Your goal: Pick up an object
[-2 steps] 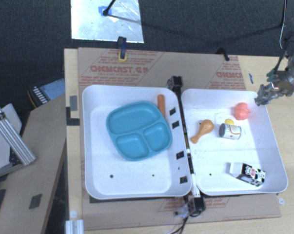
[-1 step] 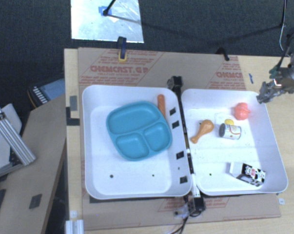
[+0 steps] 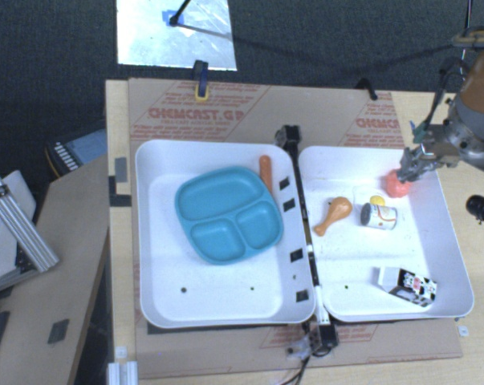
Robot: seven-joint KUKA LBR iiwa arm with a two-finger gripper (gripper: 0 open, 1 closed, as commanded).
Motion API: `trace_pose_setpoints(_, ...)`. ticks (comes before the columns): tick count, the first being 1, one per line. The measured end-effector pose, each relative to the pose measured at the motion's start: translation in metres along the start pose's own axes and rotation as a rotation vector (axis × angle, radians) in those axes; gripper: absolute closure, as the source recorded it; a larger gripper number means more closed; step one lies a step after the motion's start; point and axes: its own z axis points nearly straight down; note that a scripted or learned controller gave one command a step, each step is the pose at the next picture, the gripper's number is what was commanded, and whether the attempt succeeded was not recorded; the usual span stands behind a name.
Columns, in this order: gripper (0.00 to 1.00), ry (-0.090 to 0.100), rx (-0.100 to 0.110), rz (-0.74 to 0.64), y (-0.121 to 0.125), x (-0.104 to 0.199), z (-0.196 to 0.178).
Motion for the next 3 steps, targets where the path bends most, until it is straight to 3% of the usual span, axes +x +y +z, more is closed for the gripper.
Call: trace_pose_setpoints(3,1.00,0.001,0.001,-0.001,-0.050,0.164,0.046)
